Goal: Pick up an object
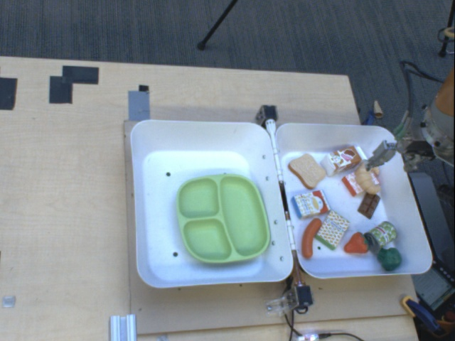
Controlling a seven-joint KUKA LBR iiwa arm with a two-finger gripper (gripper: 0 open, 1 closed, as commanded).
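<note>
Toy food pieces (332, 229) lie scattered in the shallow white right bin (421, 222), and none of them is lifted.

Nearest you, in that bin's front right corner:
- a dark green round toy vegetable (389, 259)
- a small jar with a green label (384, 233), touching it just behind
- a red strawberry-shaped toy (355, 244), beside the jar on the left

Further left, an orange-red toy sausage (308, 238) lies lengthwise near the bin's left wall. A green-and-white chequered packet (334, 226) sits just beside it.

Behind those:
- a brown chocolate-bar block (368, 205)
- a blue-and-white carton (310, 204)
- a red-and-white flat packet (350, 185)
- a tan lumpy pastry toy (367, 180), right next to the flat packet

Towards the back you see a tan toast slice (307, 169) and a red-and-white box (341, 160).

The grey gripper (380, 155) reaches in from the right, its tip just above the pastry and near the box. You cannot tell whether it is open or closed, and nothing is visibly held in it.

In the shallow white left bin (146, 190), a light green three-compartment plastic plate (222, 219) lies flat, well apart from the gripper.
</note>
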